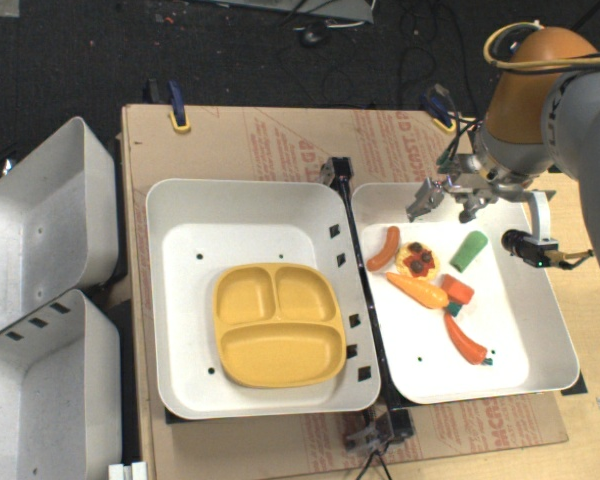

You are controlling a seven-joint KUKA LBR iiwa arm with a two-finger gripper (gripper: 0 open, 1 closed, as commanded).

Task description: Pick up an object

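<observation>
Sausage just below-left of tool

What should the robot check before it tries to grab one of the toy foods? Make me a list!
1. Gripper above the right bin, at its far edge: ok.
2. Jaws spread apart with nothing between them: ok.
3. Toy foods within the right bin: ok. Sausage, green cylinder, carrot and chili pepper lie there.
4. Target standing free: ok for the green cylinder; not ok for the carrot, which touches its neighbours.
5. Height of the jaws above the bin floor: cannot tell.
6. Yellow divided plate in the left bin, out of the way: ok.
</observation>
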